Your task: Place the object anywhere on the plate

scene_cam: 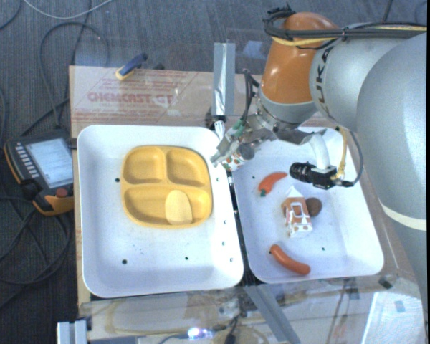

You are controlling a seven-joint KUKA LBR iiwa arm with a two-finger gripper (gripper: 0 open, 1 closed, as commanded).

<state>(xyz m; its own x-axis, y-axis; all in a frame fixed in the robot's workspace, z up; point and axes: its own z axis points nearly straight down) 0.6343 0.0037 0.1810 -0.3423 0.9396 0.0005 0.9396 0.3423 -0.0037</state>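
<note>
Plate [165, 185], yellow and split into compartments, lies in the left bin [100, 264], toward that bin's upper middle. A pale yellow rounded piece [178, 207] rests in the plate's lower right compartment; the other compartments look bare.

Above the seam between the two bins, near the centre of the frame, hangs the gripper [231, 156], reaching down from the grey arm [387, 99] with its orange band [294, 56] in the upper right. A small white object with red marks [234, 162] sits right at the tips, just over the right bin's upper left corner. Whether the fingers are apart, together or clamped on it cannot be told at this size, nor whether the object is lifted or resting on the rim.

The right bin [358, 260] carries several things: an orange carrot-like piece [272, 181] in its upper middle, a white and orange-red block [297, 218] touching a dark brown rounded item [313, 206] near the centre, and a reddish sausage [289, 259] lower down, apart from the rest. A black cylindrical part [312, 173] with a cable hangs over the bin's upper right.

At the left edge of the frame a handheld pendant [41, 169] lies on the floor beside the bench.
</note>
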